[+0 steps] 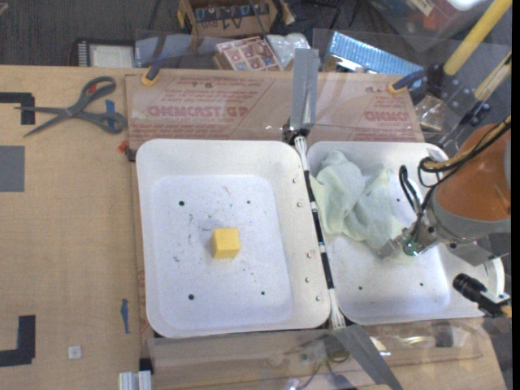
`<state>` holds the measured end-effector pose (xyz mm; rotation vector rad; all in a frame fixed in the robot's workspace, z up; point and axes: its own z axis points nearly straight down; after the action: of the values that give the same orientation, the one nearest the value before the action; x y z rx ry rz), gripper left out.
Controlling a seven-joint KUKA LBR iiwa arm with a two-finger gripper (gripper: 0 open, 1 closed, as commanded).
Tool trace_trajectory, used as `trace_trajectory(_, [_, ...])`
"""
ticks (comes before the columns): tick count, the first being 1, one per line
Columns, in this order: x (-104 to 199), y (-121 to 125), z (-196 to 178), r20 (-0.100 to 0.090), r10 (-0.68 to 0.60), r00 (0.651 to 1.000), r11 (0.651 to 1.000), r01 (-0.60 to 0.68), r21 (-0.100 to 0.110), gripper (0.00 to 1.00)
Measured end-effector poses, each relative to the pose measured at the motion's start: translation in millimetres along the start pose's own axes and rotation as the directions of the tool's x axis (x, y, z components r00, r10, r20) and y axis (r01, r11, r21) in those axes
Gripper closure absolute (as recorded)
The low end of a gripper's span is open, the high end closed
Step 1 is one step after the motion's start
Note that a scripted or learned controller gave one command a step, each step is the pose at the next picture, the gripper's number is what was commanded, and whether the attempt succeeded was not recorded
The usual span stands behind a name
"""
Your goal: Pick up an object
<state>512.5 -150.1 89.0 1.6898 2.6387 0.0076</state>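
Item: my gripper (396, 248), low in right bin (390, 303), tips at pale cloth (353, 201) edge, placed for grasp. Jaw state: cannot tell. Yellow block (227, 243) left bin, untouched.

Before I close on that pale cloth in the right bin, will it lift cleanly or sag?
The cloth lies crumpled in soft folds, so it will likely drape and sag, not lift flat. It looks thin, probably light. The gripper sits at its lower edge, so a pinch there may catch a single fold.

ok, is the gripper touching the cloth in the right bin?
Cannot tell. In the camera view the gripper sits right at the lower edge of the pale cloth, but no plain contact or gap is visible there.
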Motion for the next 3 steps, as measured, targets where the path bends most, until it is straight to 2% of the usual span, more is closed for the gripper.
trace_trajectory(1, [-33, -7, 0, 0.003, 0.157, 0.988, 0.988, -0.157, -0.002, 1.0])
trace_trajectory(2, [17, -27, -89, -0.002, -0.058, 0.998, 0.998, 0.058, 0.006, 1.0])
trace_trajectory(3, [26, -22, 1, 0.0, -0.033, 0.999, 0.999, 0.033, 0.002, 1.0])
